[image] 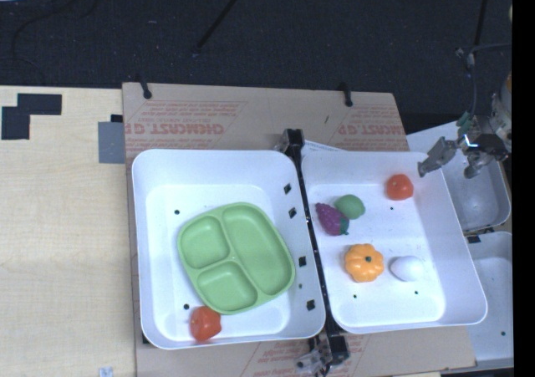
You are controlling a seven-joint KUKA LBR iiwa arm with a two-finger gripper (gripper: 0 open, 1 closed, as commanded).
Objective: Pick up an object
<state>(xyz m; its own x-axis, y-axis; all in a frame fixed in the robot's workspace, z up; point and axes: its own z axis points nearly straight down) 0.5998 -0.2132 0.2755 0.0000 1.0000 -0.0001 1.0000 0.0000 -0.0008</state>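
With its fingers spread and nothing held, the gripper [452, 155] is seen just right of the red tomato [399, 187], which could be nudged aside.

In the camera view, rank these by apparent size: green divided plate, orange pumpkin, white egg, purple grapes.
1. Green divided plate, by far the largest.
2. Orange pumpkin.
3. White egg and purple grapes look alike, too close to rank.

1. The gripper [452, 160] sits at the far right of the camera view, reaching in from that side.
2. Its two fingers [432, 158] are spread apart (nothing lies between them).
3. They angle down and leftward.
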